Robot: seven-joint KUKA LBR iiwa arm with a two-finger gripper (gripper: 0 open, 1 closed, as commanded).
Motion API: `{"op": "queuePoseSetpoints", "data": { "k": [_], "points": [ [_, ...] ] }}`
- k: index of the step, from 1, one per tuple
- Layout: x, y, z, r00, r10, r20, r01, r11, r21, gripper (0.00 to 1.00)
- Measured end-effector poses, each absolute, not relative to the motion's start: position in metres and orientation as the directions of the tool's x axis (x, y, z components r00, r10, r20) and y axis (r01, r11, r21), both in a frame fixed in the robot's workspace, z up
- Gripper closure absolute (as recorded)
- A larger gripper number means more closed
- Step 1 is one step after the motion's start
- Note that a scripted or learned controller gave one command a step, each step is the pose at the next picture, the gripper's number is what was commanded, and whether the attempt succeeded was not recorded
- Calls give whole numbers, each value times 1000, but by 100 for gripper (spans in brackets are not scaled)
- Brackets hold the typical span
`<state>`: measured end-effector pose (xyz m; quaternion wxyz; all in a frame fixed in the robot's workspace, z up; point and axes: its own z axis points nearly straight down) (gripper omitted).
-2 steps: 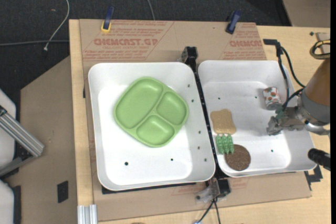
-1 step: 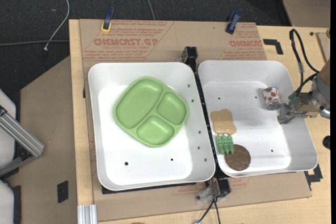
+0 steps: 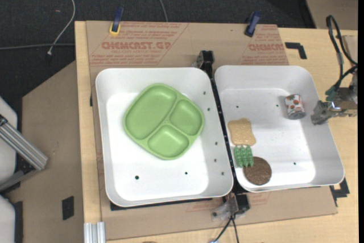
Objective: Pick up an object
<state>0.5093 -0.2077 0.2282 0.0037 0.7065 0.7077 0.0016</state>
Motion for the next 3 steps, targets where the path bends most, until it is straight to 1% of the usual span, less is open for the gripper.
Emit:
{"op": "queuePoseSetpoints", "data": {
  "k": [1,2,3],
  "points": [
    [517,-159,238,-6,1000,0,1000,6,4,100],
    [531,-112,230,-6,1000,2,1000,6,-2,100],
    [547,-65,227,-6,1000,1,1000,6,1,100]
  ]
}}
